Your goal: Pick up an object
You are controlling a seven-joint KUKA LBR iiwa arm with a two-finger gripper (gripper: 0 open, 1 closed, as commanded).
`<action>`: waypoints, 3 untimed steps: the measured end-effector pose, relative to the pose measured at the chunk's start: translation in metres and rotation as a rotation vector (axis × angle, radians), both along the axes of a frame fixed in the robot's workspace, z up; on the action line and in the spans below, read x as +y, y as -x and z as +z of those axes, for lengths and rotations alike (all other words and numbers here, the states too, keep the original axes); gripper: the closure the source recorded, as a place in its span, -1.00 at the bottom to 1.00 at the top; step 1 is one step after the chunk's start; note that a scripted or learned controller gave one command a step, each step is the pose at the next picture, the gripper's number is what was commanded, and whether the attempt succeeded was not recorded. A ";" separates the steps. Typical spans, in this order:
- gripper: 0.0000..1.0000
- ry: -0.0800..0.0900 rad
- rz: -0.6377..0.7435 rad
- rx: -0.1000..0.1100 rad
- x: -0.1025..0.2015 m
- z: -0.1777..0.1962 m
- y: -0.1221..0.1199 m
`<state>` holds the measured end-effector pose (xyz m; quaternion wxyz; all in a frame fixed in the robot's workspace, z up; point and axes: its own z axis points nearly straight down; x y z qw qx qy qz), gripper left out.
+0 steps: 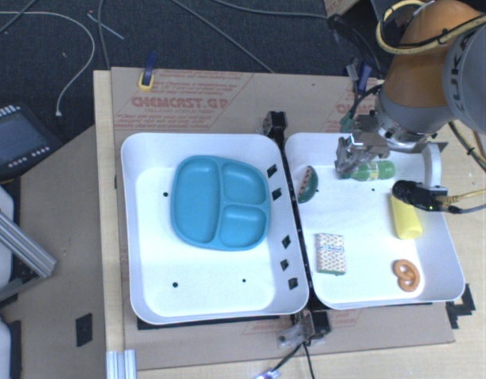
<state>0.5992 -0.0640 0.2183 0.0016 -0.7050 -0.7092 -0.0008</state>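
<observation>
Gripper at the right bin's far edge, finger spread indiscernible, over a pale green, rounded object partly hidden beneath it.

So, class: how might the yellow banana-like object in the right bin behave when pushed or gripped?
The yellow object looks rounded and elongated, so it may roll sideways if pushed. Its smooth surface could slip from a gripper. It lies near the right bin wall, which might stop it.

Even, bright overhead light is washing the white bins, blowing out detail toward 9 o'clock. Shadows are staying faint, and everything is looking slightly soft and grainy.
</observation>
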 end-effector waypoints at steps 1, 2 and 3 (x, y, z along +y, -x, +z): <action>1.00 0.001 -0.001 0.001 0.051 0.012 0.018; 1.00 0.001 0.000 0.001 0.104 0.010 0.022; 1.00 0.001 -0.001 0.002 0.154 0.019 0.041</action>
